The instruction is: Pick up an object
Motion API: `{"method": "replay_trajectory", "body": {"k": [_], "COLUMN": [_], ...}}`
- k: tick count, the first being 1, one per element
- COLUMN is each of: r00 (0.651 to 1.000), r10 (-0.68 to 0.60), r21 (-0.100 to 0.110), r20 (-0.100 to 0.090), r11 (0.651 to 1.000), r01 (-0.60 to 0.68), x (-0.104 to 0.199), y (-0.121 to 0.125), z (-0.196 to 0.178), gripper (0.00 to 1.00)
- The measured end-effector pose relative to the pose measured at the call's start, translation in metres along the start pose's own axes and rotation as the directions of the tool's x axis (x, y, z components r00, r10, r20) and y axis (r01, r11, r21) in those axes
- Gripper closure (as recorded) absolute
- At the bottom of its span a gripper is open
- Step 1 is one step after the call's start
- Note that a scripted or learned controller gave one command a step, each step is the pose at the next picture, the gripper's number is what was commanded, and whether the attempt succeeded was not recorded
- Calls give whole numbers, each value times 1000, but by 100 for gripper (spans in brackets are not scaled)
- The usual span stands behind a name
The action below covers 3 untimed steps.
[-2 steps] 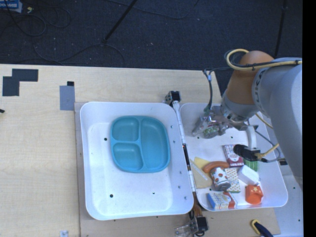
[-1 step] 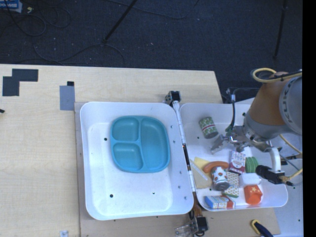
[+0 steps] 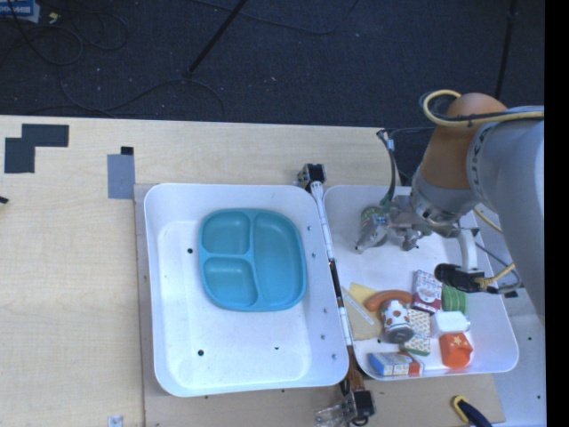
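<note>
My gripper [image 3: 367,232] hangs over the bare upper left part of the right bin [image 3: 356,198], pointing down and to the left. Nothing shows in it. The loose objects lie lower in that bin, apart from the gripper: a yellow wedge [image 3: 360,297], an orange curved piece [image 3: 389,298], a small can [image 3: 397,324], a red-and-white patterned pack [image 3: 427,286], a green item [image 3: 453,299], an orange-red item [image 3: 455,352] and a blue-and-red box [image 3: 395,364].
The left bin [image 3: 169,327] holds a blue divided plate [image 3: 252,259]. A raised divider with clamps [image 3: 325,256] runs between the bins. The arm [image 3: 484,158] fills the space to the right of the right bin.
</note>
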<state>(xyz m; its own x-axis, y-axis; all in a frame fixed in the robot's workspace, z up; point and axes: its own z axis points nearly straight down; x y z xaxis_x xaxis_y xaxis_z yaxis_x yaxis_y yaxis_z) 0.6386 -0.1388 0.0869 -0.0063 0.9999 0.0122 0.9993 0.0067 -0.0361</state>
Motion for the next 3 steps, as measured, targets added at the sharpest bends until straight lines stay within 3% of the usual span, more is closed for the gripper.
{"method": "replay_trajectory", "body": {"k": [1, 2, 3], "r00": [1000, 1000, 1000], "r10": [7, 7, 5], "r21": [-30, -36, -34], "r20": [11, 13, 12], "r11": [1000, 999, 999], "r01": [-6, -7, -4], "x": [36, 23, 34], "y": [5, 2, 6], "z": [0, -119, 0], "gripper": [0, 0, 0]}}
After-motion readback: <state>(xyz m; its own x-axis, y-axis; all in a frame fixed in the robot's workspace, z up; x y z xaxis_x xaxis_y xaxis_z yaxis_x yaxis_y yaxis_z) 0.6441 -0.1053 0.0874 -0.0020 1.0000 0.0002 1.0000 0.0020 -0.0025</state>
